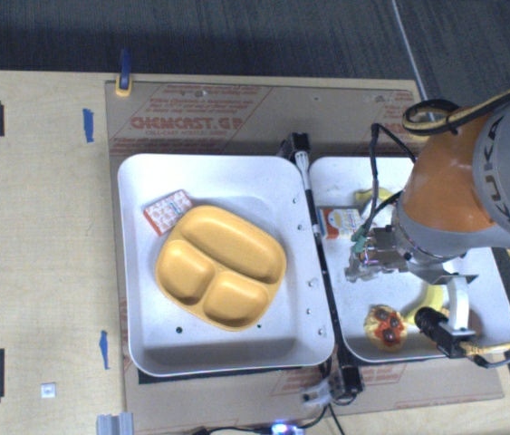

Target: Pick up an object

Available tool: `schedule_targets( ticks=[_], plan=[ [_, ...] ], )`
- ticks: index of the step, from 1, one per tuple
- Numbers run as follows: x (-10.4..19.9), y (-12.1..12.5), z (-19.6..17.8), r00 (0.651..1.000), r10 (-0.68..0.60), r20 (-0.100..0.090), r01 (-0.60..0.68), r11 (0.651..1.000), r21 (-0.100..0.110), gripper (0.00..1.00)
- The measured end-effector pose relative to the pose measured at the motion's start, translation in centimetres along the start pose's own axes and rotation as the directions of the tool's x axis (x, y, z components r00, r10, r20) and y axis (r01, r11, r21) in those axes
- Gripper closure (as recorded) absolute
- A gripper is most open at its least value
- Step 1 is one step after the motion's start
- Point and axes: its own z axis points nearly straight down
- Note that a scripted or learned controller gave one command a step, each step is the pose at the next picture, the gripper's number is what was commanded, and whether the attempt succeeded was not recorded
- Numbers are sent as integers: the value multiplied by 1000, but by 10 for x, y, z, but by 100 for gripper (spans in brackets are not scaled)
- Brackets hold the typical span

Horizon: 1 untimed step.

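The tool [377,256] hangs low over the right-hand shallow white bin [350,306], in its left half. The grey arm with the orange band [449,193] blocks it from above, so open or closed, I cannot tell, and nothing can be seen in its hold.

Just off its upper left lies a small red-and-white packet [339,220]. It is flat, with its red end toward the bin's left wall and its pale end toward the tool, so its axis runs roughly left to right. Its right edge is lost behind wiring. Above it is a small yellow scrap [364,198], too little showing to name.

Under the wrist there's a yellow curved piece [433,295], mostly covered by the arm, so I can't make out its direction. Near the front wall sits a round yellow-and-red lumpy object [385,326], apart from the tool, its detail too small to read.

Over in the left-hand shallow white bin [141,270], a large yellow-orange three-lobed plastic tray [221,265] takes the middle. Its longest lobe runs from upper left to lower right. A small red-and-white printed card [166,210] meets its upper-left edge; touching or tucked under, I can't say.

Both bins sit on a brown cardboard sheet [200,116] on the pale wooden tabletop [37,270].
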Motion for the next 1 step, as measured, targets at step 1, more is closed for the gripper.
schedule_targets(
  ticks=[1],
  plan=[
    [0, 0, 0, 1000, 0, 1, 0, 1000, 1, 0]
  ],
)
